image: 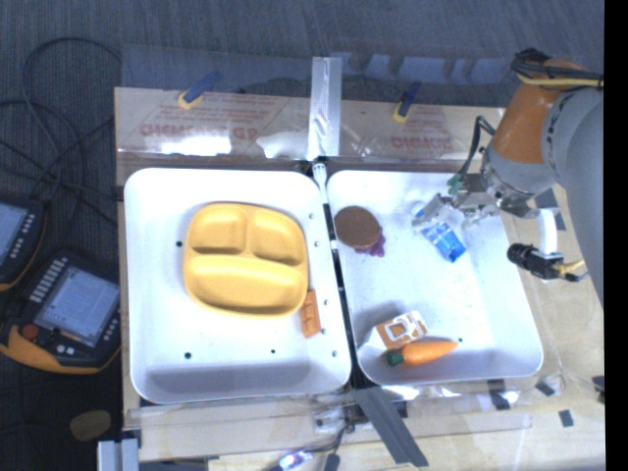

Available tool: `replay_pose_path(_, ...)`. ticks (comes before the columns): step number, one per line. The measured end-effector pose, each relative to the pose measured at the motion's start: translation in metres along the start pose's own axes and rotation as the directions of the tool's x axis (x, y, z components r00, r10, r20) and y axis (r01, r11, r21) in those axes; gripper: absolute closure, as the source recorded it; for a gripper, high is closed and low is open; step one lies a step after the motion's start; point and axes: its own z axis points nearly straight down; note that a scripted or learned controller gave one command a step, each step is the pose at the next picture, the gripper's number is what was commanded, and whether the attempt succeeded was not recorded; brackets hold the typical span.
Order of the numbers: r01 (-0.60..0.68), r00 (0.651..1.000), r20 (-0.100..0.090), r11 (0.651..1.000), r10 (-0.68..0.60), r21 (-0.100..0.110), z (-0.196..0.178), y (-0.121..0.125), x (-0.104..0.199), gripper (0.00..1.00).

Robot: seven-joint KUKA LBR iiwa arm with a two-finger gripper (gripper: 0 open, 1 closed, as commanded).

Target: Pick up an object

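1. At the upper right of the right-hand bin [510, 292], the gripper [469, 202] is seen low over the bin floor, carried by the grey arm with its orange band [520, 121].
2. Gripper state: cannot be told; the view is too small and cluttered there to judge.
3. Task's thing, as judged by nearness: a blue-and-white packet [444, 235], lying flat on the bin floor just beside the gripper, to its lower left. Whether it is touched cannot be made out; it is not seen to be gripped.
4. Other pickable items in the right-hand bin: a brown round disc [356, 225] resting on a purple item [374, 247] near the dividing wall; a small orange-and-white carton [400, 331] and a toy carrot [424, 352], close together near the front edge, well apart from the gripper.
5. Left-hand bin [157, 361]: a yellow compartment tray [245, 258], with a small orange piece [310, 314] just beside its lower right corner.
6. Risk, judged: the packet is thin and flat, so it may be slid along the floor or pinched only at a corner and dropped on lifting.
7. Risk, judged: the gripper is near the bin's far wall, so a slight offset may close it on nothing, or the packet may be pushed toward the wall.
8. Risk, judged: the packet's slick wrapper may slip out under a light grip.
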Motion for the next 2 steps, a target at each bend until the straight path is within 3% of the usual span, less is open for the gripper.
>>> replay_pose_path(1, 0.11, 0.994, 0.003, 0.994, -0.11, -0.005, 0.026, 0.005, 0.005, 0.0)
replay_pose_path(2, 0.112, 0.994, 0.008, 0.994, -0.112, -0.009, 0.015, 0.007, 0.005, 1.0)
